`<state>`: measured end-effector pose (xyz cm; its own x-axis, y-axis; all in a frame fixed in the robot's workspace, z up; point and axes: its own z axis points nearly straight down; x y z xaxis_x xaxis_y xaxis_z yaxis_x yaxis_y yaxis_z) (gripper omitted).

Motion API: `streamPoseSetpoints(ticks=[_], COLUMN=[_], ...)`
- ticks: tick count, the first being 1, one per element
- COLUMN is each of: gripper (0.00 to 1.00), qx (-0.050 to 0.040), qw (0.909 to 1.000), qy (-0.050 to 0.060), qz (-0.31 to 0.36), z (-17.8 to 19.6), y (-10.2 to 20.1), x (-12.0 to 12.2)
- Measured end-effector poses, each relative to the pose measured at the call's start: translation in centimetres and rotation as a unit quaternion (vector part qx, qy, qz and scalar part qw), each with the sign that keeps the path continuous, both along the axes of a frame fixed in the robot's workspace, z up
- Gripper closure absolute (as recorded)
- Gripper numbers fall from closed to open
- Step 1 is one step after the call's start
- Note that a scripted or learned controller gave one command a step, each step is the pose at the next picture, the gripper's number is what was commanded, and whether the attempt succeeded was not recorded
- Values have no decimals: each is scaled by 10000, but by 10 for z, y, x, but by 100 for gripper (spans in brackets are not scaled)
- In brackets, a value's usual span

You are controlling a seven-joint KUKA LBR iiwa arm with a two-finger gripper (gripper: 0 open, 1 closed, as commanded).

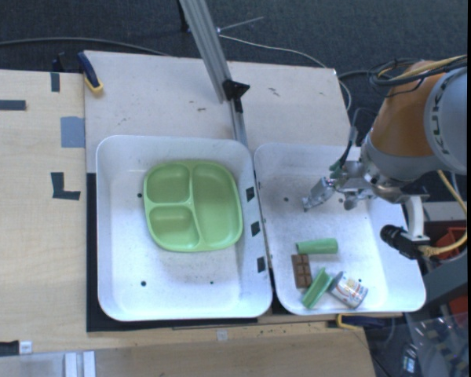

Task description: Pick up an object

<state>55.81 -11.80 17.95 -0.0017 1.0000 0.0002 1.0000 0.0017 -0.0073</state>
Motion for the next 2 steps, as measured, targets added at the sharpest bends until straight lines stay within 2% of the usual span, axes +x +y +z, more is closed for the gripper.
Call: streamPoseSetpoints(ticks=[1, 2], gripper=[0, 0], qx=[1, -8], qw=[10000, 10000], qy=[7, -32], qz=[-6, -3], z=[-64, -91], y=[-4, -4], x=[-2, -2])
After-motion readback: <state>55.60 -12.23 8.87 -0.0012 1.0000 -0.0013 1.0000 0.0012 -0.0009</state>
